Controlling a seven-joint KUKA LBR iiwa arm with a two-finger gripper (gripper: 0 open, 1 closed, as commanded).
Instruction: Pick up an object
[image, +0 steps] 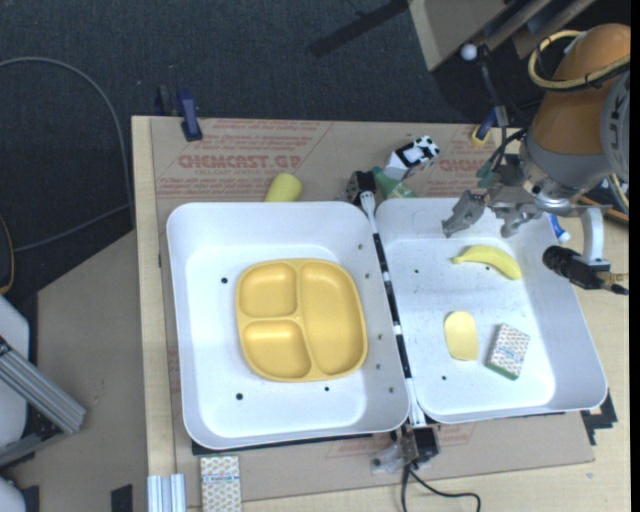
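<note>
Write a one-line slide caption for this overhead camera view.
Gripper open above a banana in the right bin; a yellow divided plate sits in the left bin.

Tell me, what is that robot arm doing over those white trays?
The grey robot arm's two-finger gripper hangs open over the right white bin, just above a yellow banana. It holds nothing yet. A pale yellow oval piece and a small patterned sponge block lie nearer the front of that bin. The left white bin holds a yellow divided plate.
</note>
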